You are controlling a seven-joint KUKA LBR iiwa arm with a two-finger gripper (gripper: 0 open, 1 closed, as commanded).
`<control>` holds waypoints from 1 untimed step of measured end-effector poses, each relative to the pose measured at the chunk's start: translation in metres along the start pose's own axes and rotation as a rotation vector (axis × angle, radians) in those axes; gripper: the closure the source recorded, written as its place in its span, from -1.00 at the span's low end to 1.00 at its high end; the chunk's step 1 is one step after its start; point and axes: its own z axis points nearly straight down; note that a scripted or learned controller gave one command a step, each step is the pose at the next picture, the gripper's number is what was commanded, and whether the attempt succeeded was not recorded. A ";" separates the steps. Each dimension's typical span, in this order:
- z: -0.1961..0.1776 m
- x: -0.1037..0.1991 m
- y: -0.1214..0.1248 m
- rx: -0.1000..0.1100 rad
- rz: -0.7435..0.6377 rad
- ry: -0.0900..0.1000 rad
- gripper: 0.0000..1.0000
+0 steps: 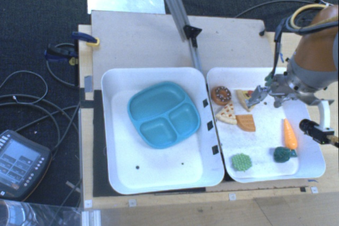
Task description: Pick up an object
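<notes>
My gripper [258, 97] low in right bin [318, 166], tips over yellow wedge [243, 98], partly hidden; grip unclear. Nearby: round donut [221, 95], pizza slice [228, 114], smooth carrot [290, 134], bumpy broccoli [283, 154].

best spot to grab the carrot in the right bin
Grip the carrot across its thicker orange middle, coming straight down from above. It lies flat and long, nearly up-down in the view, tip toward the broccoli, so the pincer should close across its narrow width, probably.
</notes>
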 end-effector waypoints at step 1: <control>0.000 0.000 0.000 -0.001 0.002 0.000 -1.00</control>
